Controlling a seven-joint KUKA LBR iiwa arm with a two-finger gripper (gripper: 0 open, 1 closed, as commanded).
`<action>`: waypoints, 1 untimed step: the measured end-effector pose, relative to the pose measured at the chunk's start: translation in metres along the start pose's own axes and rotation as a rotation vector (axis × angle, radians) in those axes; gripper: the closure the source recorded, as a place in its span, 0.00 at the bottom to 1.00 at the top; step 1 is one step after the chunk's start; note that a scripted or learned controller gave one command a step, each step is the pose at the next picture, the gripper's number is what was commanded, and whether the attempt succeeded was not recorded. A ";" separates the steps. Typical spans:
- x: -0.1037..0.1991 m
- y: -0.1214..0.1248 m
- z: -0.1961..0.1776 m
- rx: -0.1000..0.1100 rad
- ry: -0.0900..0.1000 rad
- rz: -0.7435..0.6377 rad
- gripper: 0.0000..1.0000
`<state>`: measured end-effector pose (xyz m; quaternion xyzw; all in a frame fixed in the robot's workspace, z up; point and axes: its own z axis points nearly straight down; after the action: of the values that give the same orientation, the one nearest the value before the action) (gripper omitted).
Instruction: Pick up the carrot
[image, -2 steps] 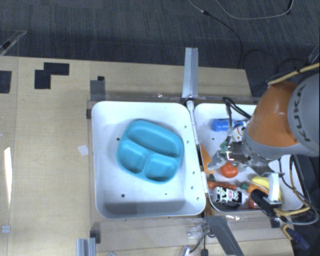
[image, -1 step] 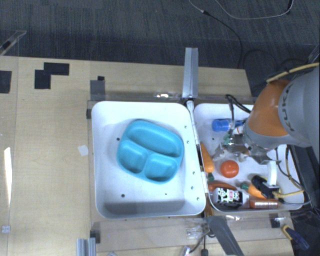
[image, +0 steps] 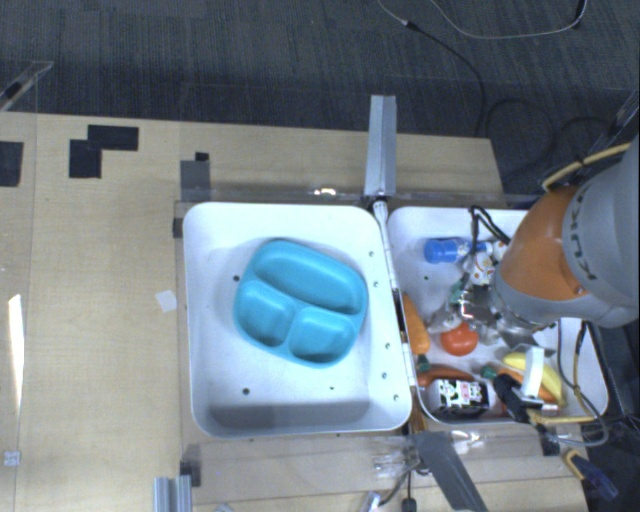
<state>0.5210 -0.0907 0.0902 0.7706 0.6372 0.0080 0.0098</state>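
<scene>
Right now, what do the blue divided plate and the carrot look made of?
Blue divided plate: likely moulded plastic, smooth, uniform colour, soft sheen, rounded compartment ridges. Carrot: probably a plastic toy, even orange, smooth; lies against the right bin's left wall, too small to be sure.

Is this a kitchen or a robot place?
Probably a robot lab, not a kitchen. A robot arm reaches over two white bins on a bench, with toy food like a carrot and loose cables behind.
</scene>
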 end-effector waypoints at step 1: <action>0.002 0.001 -0.007 0.004 0.002 -0.005 1.00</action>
<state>0.5223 -0.0885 0.0972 0.7690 0.6392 0.0072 0.0077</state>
